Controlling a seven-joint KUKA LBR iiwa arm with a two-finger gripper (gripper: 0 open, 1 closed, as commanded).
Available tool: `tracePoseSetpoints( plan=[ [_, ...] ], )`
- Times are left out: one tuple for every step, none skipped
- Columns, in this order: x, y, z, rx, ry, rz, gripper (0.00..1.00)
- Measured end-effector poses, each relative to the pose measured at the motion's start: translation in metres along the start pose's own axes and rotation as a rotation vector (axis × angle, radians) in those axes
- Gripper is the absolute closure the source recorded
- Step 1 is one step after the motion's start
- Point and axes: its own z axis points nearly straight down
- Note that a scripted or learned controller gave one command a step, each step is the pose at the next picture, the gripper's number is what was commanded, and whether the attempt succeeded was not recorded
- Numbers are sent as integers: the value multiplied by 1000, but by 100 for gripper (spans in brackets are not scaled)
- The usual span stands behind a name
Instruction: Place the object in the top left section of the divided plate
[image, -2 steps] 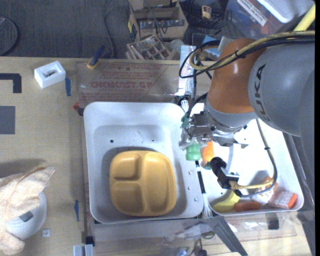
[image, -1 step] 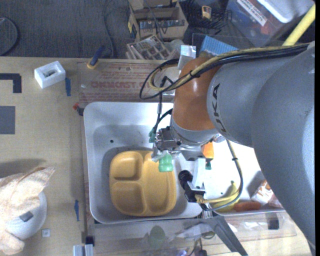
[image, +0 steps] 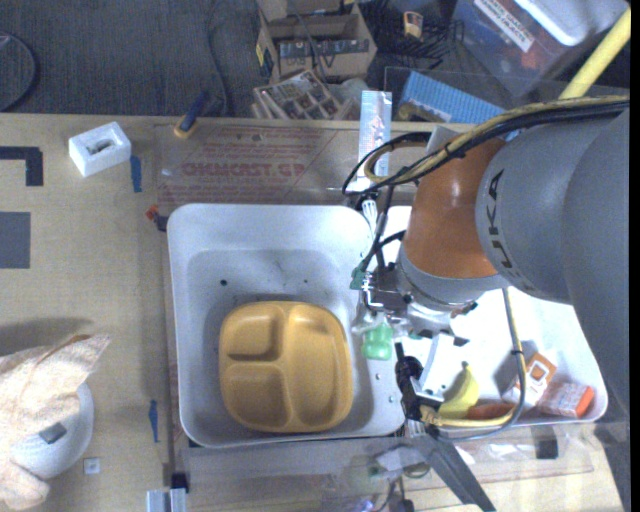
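A yellow divided plate (image: 286, 366) lies in the left white bin (image: 200, 250), toward its front, with all three sections bare. My gripper (image: 383, 328) hangs below the grey and orange wrist, over the wall between the two bins, just right of the plate's right edge. A small pale green object (image: 377, 345) shows right at the gripper's tip. The wrist hides how the object sits against the gripper.
The right bin (image: 590, 375) holds a banana (image: 459, 391), a small orange-and-white carton (image: 537, 371) and a red packet (image: 569, 400). The arm covers most of that bin. A cloth (image: 45, 375) and a white box (image: 99, 147) lie on the bench to the left.
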Motion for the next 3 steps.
tracePoseSetpoints(
  plan=[
    [-14, 71, -81, -6, 0, -22, 100],
    [18, 10, 12, -3, 0, 56, 100],
    [-28, 90, -5, -6, 0, 72, 100]
  ],
)
